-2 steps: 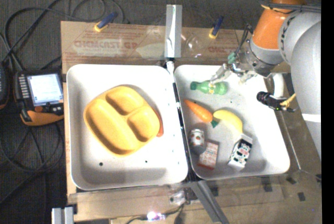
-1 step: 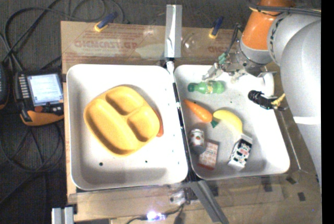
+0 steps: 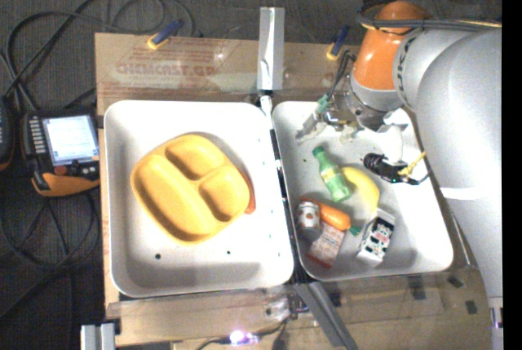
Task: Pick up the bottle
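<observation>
Above the right bin (image 3: pixel 444 254), the end effector (image 3: pixel 322 118) hovers beyond the bottle (image 3: pixel 332 175); spread seemingly indiscernible.

The bench (image 3: pixel 163 67) bears two white bins, left (image 3: pixel 118 201) and right (image 3: pixel 424 246), side by side.

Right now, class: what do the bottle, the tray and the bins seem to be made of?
Bottle: probably clear green plastic, glossy, light glinting on it.
Tray: likely moulded plastic, matte yellow, with rounded compartments.
Bins: apparently white plastic, smooth, with soft rounded rims.
</observation>
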Available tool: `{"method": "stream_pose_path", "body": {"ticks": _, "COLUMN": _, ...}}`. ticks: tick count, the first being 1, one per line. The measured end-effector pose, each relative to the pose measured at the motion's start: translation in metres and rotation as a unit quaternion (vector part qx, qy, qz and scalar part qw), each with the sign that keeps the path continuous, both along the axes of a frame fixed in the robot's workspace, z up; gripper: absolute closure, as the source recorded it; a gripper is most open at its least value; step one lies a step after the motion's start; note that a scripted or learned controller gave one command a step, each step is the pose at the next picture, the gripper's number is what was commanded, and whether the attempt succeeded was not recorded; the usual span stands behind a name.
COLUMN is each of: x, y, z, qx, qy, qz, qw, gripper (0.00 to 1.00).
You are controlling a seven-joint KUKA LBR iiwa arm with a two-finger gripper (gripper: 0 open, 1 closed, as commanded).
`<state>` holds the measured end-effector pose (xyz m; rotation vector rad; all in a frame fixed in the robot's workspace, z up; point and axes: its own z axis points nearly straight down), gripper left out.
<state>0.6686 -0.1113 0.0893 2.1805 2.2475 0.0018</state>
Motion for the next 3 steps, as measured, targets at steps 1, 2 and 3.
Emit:
{"method": "stream_pose_path", "body": {"ticks": 1, "x": -0.063, "y": -0.002, "z": 0.001, "qx": 0.0015, "qy": 0.0, "qz": -0.031, "qw": 0.9995, "gripper": 0.0}}
{"method": "stream_pose_path", "body": {"ticks": 2, "x": -0.061, "y": -0.001, "z": 0.011, "qx": 0.0032, "qy": -0.003, "qz": -0.03, "qw": 0.9995, "gripper": 1.0}}
{"method": "stream_pose_path", "body": {"ticks": 3, "x": -0.048, "y": 0.075, "z": 0.094, "qx": 0.0032, "qy": 0.005, "qz": -0.032, "qw": 0.9995, "gripper": 1.0}}
